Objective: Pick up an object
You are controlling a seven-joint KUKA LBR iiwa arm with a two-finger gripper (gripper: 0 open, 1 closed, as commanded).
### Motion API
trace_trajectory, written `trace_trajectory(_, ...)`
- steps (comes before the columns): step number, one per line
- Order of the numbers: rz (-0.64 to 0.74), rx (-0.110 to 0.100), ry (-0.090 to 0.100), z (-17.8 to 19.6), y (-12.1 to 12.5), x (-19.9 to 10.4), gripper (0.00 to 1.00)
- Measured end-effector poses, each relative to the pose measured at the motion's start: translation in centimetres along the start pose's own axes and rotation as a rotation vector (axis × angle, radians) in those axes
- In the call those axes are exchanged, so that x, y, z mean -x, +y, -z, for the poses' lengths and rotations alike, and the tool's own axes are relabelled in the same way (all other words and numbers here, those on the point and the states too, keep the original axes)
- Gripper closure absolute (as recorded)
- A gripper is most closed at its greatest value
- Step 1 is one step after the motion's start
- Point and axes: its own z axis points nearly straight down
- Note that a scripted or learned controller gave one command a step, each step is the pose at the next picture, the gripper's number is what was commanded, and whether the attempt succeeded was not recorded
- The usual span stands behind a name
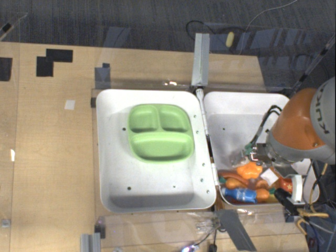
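At the near edge of my right bin (236, 106) lies a heap of small toys (252, 185). A blue one (242, 195) lies along the front wall. Orange ones (248, 171) sit just behind it, and there is a white and red one (278, 181) beside them. They all touch each other. My gripper (258, 159) is down low in this bin, right over the orange toys. I cannot tell how it is set, because my own arm (299, 127) hides it. I cannot tell if I hold anything. My arm comes in from the right, with its orange band above the wrist. The left bin (113, 188) has a green plate (160, 132) in its middle. The plate has three parts.
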Motion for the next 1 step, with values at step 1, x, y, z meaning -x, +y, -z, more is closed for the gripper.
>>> trace_trajectory(1,-0.074,-0.022,0.004,10.96,2.74,-5.72,1.0)
